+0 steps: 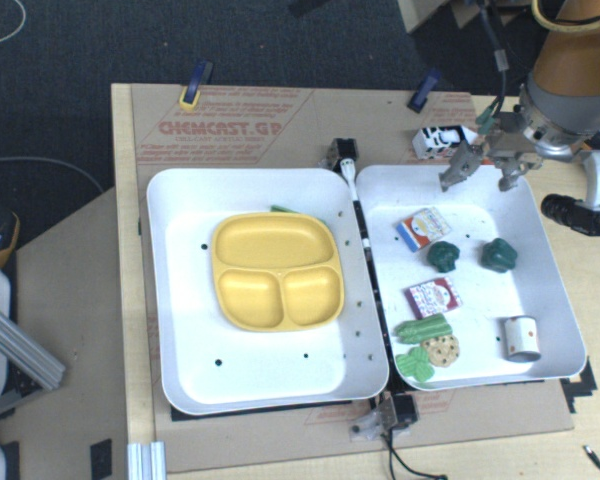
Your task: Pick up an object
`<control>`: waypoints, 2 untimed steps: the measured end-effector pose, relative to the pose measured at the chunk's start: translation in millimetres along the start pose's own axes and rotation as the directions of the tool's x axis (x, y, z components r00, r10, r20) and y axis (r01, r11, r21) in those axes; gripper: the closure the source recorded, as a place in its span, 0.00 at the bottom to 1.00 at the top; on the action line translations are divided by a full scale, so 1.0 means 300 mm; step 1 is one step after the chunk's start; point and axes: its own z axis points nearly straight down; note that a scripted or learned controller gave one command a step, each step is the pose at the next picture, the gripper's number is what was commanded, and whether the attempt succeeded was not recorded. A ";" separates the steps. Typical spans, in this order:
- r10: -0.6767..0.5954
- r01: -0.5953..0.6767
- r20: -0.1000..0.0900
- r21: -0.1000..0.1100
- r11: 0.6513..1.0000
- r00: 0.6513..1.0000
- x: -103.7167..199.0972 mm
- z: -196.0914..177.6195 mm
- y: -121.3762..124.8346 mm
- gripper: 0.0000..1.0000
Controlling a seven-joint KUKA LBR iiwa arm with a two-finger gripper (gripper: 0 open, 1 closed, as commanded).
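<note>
My gripper (483,177) hangs over the far edge of the right bin (550,268), its two fingers spread apart with nothing between them. Below it in that bin lie a small red-and-white carton (423,228), two dark green broccoli pieces (442,257) (499,255), a maroon packet (432,297), a green pickle (421,329), a cookie (441,349), a light green leaf piece (414,365) and a silver can (521,337). The carton is the closest thing to the gripper, a little to its near left.
The left bin (180,318) holds a yellow three-section plate (277,270) with something green peeking from behind it. A black-and-white toy (442,140) sits on the cardboard behind the right bin. Clamps (192,84) (424,91) hold the board's far edge.
</note>
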 end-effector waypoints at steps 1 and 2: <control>-0.002 0.002 0.002 -0.015 1.000 1.000 0.001 -0.031 0.007 0.00; -0.001 0.001 0.001 -0.011 1.000 1.000 0.020 0.126 -0.014 0.00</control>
